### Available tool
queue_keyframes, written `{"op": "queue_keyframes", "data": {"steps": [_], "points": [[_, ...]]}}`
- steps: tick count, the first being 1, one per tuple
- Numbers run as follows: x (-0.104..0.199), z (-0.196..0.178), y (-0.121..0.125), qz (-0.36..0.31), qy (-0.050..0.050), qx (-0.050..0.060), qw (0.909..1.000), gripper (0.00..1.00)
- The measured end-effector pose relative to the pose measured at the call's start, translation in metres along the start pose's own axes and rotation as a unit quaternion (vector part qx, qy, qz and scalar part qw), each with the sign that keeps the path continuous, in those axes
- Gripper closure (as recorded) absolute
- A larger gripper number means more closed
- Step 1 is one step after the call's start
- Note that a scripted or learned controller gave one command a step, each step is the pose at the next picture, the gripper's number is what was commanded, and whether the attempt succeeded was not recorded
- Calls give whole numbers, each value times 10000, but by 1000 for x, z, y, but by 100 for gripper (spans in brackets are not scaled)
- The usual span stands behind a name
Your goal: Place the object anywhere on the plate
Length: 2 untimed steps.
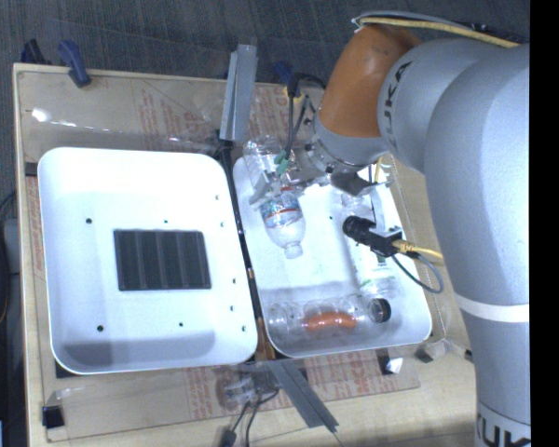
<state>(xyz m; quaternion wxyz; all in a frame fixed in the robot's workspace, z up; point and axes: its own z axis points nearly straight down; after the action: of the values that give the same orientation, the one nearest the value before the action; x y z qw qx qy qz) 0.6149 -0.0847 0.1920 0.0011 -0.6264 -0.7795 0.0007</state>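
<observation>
Grey arm (466,184) reaching in from the right, orange band above the wrist, tool (284,180) low over the right bin's (410,329) far end

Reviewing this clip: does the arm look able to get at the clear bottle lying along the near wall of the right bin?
Probably yes. The clear bottle lies uncovered in the right bin, with the gripper over the same bin by a second bottle; the near wall may crowd the fingers.

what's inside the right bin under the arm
The right bin holds a clear water bottle below the gripper, and a clear bottle with something orange inside along the near wall. The arm covers the bin's far right corner.
</observation>
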Motion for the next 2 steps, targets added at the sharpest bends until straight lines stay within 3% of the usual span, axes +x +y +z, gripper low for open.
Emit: {"op": "queue_keyframes", "data": {"steps": [1, 2], "points": [[-1, 1, -15, 16, 1, 10, 10000, 100], [1, 2, -26, 601, 9, 27, 9982, 100]]}}
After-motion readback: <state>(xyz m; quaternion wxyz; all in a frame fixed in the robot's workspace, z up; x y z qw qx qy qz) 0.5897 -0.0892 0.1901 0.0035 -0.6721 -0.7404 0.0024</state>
